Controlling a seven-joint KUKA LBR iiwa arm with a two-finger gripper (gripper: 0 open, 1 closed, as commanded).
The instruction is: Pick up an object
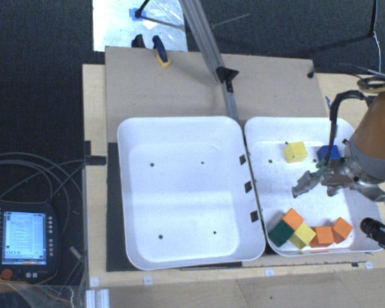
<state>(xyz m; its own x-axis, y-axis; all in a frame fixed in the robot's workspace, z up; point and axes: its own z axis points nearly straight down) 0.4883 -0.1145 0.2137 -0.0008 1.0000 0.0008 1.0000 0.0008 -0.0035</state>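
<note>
Hanging over the right bin (269, 133) on the desk (179, 82), the gripper (306, 183) pointing left, jaws spread a little, gripping nothing. Sitting flat just above it, a yellow cube (296, 151), no long side. Crowding the bin's front corner, more blocks (308, 231).

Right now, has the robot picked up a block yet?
Not yet, it seems. The two-finger gripper hangs over the right white bin with nothing visible between its fingers. The yellow cube, blue block and the cluster with the green cube all lie in the bin. Grasping and lifting remain.
</note>
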